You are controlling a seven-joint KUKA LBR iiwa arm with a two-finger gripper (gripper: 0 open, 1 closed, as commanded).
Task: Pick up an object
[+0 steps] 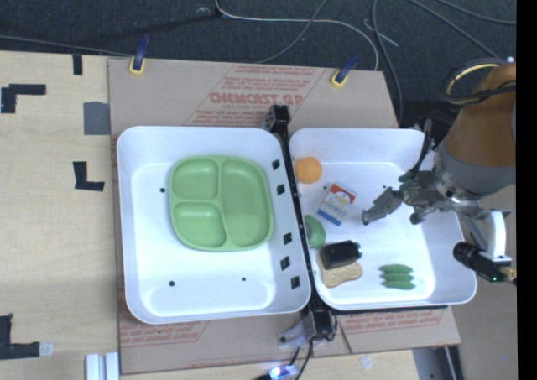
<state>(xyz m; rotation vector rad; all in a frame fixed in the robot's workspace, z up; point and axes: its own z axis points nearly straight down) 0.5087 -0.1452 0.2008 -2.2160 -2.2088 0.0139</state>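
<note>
On the light wooden bench sit two shallow white bins side by side: the left bin holds a pale green plastic divided plate, and the right bin holds the smaller things. My grey arm with its orange band reaches in from the right, and my pincer hangs over the middle of the right bin with its two dark fingers spread apart and nothing between them. Near the bin's left wall lie a tan biscuit-shaped piece with a black block touching its top, a small white, red and blue carton just left of my pincer, a green pea pod toward the near right, a rounded green item, and a small orange ball.
</note>
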